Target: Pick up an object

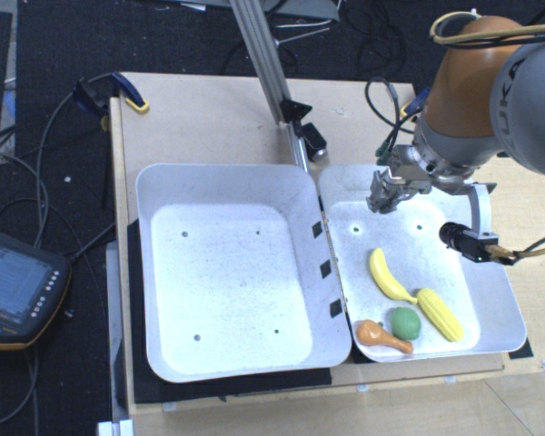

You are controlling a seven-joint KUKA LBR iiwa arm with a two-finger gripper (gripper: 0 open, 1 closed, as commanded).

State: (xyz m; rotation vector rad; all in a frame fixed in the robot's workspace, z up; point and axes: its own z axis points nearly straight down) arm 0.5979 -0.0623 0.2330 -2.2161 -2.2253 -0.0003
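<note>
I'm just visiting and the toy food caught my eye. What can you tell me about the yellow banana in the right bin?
The curved yellow banana looks like smooth plastic, whole and unpeeled. It lies flat on the floor of the right white bin, toward the near end, running from upper left to lower right. Its lower tip meets or nearly meets the yellow corn cob, with the green ball just below it.

Grey rounded arm (pixel 527 89), broad orange band above wrist. Yellowish cable looped over orange section. Dark metallic tool (pixel 384 193) below wrist. Small black cylindrical unit on white bracket beside tool.
</note>
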